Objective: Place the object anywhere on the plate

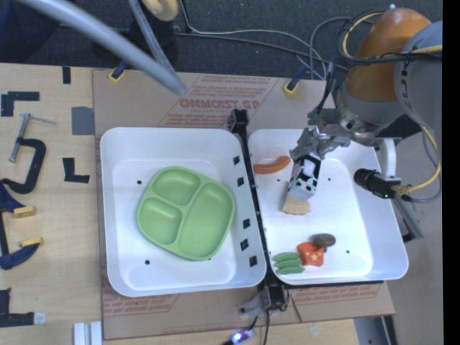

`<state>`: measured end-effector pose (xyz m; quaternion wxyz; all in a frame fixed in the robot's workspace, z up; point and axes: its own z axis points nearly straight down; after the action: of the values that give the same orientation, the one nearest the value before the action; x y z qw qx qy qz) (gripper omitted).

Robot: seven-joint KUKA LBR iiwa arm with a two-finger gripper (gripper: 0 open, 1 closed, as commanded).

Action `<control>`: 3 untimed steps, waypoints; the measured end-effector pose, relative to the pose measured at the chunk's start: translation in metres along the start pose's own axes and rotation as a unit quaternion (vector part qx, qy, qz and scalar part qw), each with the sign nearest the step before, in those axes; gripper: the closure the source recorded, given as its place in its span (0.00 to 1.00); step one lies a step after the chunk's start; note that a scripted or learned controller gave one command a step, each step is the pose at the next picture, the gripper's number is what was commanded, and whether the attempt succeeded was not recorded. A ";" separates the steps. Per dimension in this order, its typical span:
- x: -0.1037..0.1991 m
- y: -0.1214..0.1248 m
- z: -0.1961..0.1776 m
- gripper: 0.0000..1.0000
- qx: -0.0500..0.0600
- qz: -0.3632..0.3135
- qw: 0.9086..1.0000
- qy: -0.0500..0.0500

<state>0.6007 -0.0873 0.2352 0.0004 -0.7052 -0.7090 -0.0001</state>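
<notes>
A green divided plate (pixel 187 212) lies in the left bin (pixel 118 157). In the right bin (pixel 374 257), my gripper (pixel 300 190) points down over a pale tan wedge-shaped object (pixel 295 206) and touches its top. An orange sausage-shaped piece (pixel 272 165) lies just to the gripper's left near the divider. Near the front of the right bin sit a green pea pod (pixel 288 262), a red piece (pixel 310 254) and a small brown piece (pixel 323 241).
A black divider (pixel 248 192) runs between the two bins. Cables and a black fitting (pixel 374 181) hang at the arm's right side. Clamps (pixel 25 160) lie on the bench at far left.
</notes>
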 end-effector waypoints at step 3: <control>0.150 0.011 0.024 1.00 0.001 0.000 1.000 0.000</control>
<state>0.6108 0.0624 0.2118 0.0013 -0.7051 -0.7091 0.0010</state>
